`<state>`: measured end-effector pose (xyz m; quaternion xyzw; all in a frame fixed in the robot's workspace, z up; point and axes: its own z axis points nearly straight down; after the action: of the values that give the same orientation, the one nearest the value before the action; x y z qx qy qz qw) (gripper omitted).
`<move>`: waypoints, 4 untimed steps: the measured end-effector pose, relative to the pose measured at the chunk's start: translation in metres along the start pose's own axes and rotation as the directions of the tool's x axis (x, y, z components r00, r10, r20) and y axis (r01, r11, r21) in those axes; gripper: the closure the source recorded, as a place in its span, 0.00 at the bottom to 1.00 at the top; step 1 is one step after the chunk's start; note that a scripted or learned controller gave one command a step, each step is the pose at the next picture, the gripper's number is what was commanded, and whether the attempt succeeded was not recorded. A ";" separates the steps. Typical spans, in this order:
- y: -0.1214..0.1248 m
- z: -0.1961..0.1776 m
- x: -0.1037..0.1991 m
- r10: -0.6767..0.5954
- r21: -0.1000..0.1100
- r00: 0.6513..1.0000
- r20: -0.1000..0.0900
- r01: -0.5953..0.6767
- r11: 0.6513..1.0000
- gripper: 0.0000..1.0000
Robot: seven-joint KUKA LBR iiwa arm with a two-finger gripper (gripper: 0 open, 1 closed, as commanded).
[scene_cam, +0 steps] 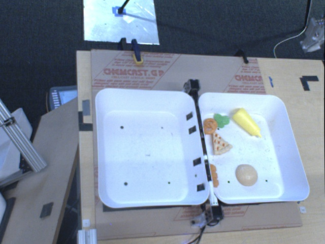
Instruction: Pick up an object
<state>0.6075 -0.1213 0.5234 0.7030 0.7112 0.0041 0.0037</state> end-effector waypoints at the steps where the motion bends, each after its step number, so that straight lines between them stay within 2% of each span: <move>1: 0.028 -0.013 0.079 -0.002 0.005 1.000 -0.001 0.002 1.000 1.00; 2: 0.042 0.107 0.152 0.000 0.021 1.000 -0.002 0.000 1.000 1.00; 3: -0.031 -0.020 0.111 0.013 -0.002 1.000 0.000 -0.013 1.000 1.00; 4: -0.002 0.108 0.173 0.002 0.020 1.000 0.000 -0.002 1.000 1.00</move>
<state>0.6049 0.0517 0.4159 0.7038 0.7104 -0.0027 -0.0033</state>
